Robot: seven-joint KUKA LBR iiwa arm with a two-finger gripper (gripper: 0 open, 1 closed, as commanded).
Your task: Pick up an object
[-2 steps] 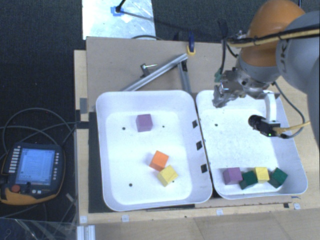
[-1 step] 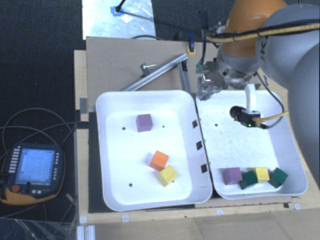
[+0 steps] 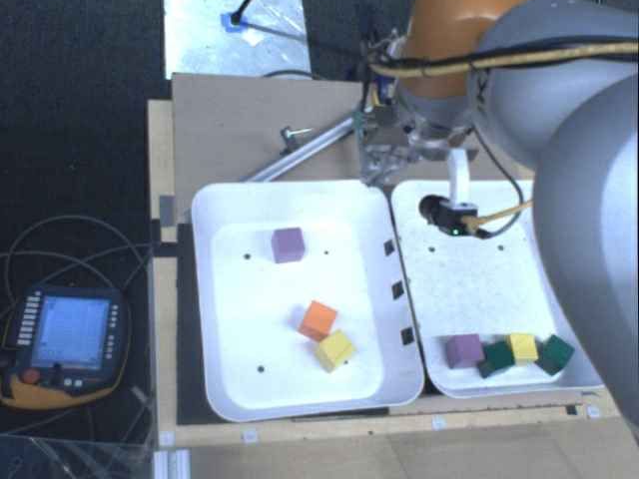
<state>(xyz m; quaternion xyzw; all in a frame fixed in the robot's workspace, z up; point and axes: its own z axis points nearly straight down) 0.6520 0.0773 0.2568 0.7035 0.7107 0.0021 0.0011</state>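
The grey arm (image 3: 579, 168) looms largest, sweeping in from the right close under the camera, its orange band (image 3: 464, 28) above the wrist. Below it, along the near edge of the bench (image 3: 300, 437), the right bin (image 3: 499, 277) holds a row of small blocks against its near wall: a purple block (image 3: 463, 349), a dark green block (image 3: 494, 357), a yellow block (image 3: 523, 346) and another green block (image 3: 555, 352), packed touching or nearly so. The left bin (image 3: 215, 297) holds three blocks with more room: a yellow cube (image 3: 335, 349) just beside an orange cube (image 3: 318, 319), and farther back, well apart, a purple cube (image 3: 288, 244). A teach pendant (image 3: 62, 342) lies off the bench to the left.

Farther back, the gripper (image 3: 379, 163) hangs over the far rims where the two bins meet. Nothing sits between its fingers, but whether they are spread or closed I cannot tell at this size.

By my judgement the pick has not begun: the gripper is well away from every block. The next move calls for choosing a target, travelling over it and coming down squarely. The lone purple cube looks the easiest, standing clear of neighbours; the crowded row in the right bin leaves little room for fingers.
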